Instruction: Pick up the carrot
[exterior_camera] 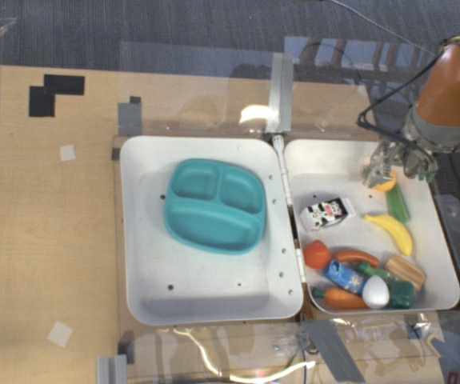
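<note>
Camera view
Bins: two white bins side by side; the left bin [142, 294] holds a teal divided plate [214, 204]; the right bin [442, 290] holds the toys.
Carrot: the carrot [343, 298] lies at the near left corner of the right bin, close to the near wall.
Carrot axis: long axis runs roughly left to right, nearly flat; which end is the tip cannot be told.
Crowding: a blue packet [342, 275] and a white egg [376, 292] touch or sit just beside the carrot; a red tomato [317, 254] lies just beyond it to the left, and a red sausage [359, 257] beyond the packet.
Other things: a banana [394, 232], a green vegetable [398, 204], a tan block [406, 270], a black-and-white card [326, 212] mid-bin.
Arm: enters from the right, orange band [447, 94] high, wrist pointing down over the far right part of the right bin.
Gripper: the gripper [383, 179] hangs well apart from the carrot, by a small orange-yellow piece [385, 185]; clenched, released or grasping cannot be told.
</note>
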Action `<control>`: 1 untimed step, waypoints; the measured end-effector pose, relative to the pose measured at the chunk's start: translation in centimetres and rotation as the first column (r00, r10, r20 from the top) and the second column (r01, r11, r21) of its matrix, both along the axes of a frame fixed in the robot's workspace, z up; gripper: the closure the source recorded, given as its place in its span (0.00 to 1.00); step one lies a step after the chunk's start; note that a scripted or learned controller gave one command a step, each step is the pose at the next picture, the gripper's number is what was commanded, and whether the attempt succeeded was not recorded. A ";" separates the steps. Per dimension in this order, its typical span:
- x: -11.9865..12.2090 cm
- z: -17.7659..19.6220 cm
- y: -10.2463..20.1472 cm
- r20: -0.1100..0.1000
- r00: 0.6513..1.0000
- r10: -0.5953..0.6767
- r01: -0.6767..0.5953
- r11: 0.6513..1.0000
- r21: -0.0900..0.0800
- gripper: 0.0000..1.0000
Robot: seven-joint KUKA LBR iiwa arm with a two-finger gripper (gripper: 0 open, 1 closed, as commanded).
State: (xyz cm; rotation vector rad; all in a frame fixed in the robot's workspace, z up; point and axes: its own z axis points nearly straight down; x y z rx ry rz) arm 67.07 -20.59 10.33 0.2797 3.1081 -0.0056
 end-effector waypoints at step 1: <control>-7.2 -1.4 2.0 -0.007 0.966 -0.258 0.258 0.966 0.006 1.00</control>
